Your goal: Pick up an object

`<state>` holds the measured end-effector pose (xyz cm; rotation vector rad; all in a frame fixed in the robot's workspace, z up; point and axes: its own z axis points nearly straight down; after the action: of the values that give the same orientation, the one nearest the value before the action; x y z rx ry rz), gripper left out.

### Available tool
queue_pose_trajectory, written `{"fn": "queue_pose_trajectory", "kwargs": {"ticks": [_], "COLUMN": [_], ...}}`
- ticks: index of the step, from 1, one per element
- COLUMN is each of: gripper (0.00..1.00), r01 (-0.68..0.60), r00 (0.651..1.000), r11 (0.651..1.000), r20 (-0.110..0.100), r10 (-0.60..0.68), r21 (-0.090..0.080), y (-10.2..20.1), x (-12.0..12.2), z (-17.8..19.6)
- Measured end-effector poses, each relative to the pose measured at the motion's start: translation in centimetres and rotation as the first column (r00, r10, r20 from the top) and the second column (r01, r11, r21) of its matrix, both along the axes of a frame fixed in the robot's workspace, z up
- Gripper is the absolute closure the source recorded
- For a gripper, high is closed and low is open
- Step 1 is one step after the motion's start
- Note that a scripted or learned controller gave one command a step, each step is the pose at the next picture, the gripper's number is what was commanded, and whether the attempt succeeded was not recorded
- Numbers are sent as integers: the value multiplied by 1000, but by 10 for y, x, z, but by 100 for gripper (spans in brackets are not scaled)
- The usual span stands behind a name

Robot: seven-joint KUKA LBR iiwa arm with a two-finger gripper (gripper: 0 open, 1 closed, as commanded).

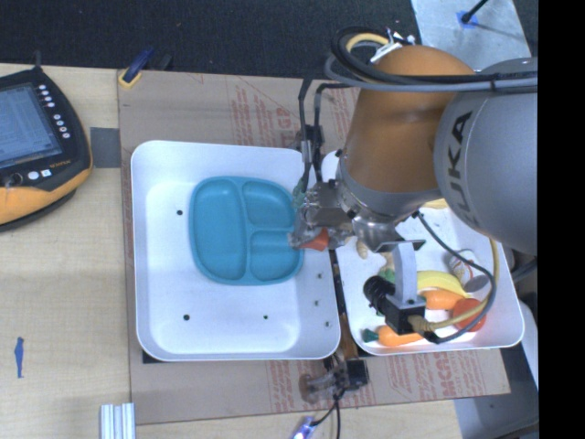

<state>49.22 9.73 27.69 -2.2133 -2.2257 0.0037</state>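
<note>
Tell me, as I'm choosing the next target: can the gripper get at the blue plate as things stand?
Probably yes. The blue plate lies in the left bin with nothing on it, and the gripper hangs close beside its right edge.

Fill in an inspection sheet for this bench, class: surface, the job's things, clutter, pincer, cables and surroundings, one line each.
Surface: wooden bench; a brown sheet lies under the left bin and right bin.
Job's things: blue divided plate in the left bin; yellow, orange and red toy food piled in the right bin.
Clutter: blue-and-yellow item at the sheet's far left corner.
Pincer: pincer over the wall between the bins, beside the plate's right edge; a small red thing sits at it, held or not unclear.
Cables: black cables looped over the arm; another cable at the bench's near edge.
Surroundings: teach pendant on the bench's left; dark floor beyond.
</note>
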Motion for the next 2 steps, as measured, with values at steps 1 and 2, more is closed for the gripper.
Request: {"fn": "queue_pose_trajectory", "kwargs": {"ticks": [1,2], "gripper": [100,100], "r01": [-1,1], "r00": [1000,1000], "r11": [1000,1000], "r20": [0,0], "r10": [1,-1], "r21": [-2,-1], "y": [1,30], "x": [54,106], "z": [-15,-8]}}
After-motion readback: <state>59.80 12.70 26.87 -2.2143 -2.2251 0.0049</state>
